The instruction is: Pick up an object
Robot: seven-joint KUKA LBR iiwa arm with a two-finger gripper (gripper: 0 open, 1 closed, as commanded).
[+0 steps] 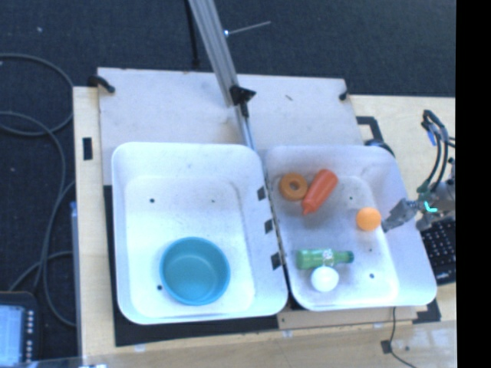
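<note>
We are noting a small round orange ball lying in the right white bin, toward its right wall, apart from the other pieces. The grey two-finger gripper is sitting just beside the ball on its right, at the bin's right edge, and nothing is lying between its fingers; how wide they are standing we cannot tell at this size. Toward the bin's back left, we are seeing an orange-red carrot-shaped toy lying aslant, touching a tan ring-shaped doughnut toy on its left. Nearer the front, a green bottle with a white label is lying on its side, with a white ball just in front of it. In the left white bin, a round blue bowl is sitting upright near the front.
</note>
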